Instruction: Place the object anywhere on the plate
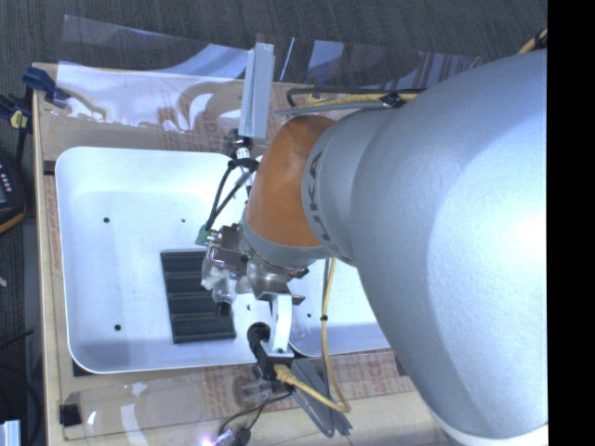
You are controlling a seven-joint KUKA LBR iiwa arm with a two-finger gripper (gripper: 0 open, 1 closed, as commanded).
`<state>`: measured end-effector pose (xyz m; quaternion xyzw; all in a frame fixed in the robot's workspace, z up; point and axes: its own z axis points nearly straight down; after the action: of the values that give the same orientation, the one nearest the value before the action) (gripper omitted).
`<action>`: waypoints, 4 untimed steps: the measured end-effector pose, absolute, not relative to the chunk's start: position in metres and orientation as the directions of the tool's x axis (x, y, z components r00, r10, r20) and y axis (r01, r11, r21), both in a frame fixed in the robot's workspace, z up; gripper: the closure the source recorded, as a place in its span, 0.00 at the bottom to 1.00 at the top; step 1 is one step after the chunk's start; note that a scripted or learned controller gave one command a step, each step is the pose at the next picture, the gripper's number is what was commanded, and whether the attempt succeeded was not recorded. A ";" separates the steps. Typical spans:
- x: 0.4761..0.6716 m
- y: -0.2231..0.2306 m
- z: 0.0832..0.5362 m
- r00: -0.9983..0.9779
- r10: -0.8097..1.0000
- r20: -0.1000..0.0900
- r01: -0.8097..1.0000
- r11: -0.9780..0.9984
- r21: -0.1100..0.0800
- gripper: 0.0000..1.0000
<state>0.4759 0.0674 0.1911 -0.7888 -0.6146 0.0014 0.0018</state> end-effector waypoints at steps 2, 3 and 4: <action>0.475 0.081 0.191 0.192 0.981 0.000 0.981 -0.192 -0.007 1.00; 0.474 0.128 0.122 0.303 0.953 -0.003 0.953 -0.303 -0.008 1.00; 0.476 0.085 0.227 0.743 0.669 -0.001 0.669 -0.743 -0.003 1.00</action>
<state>0.4764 0.0847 0.2272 -0.9335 -0.3585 0.0009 0.0014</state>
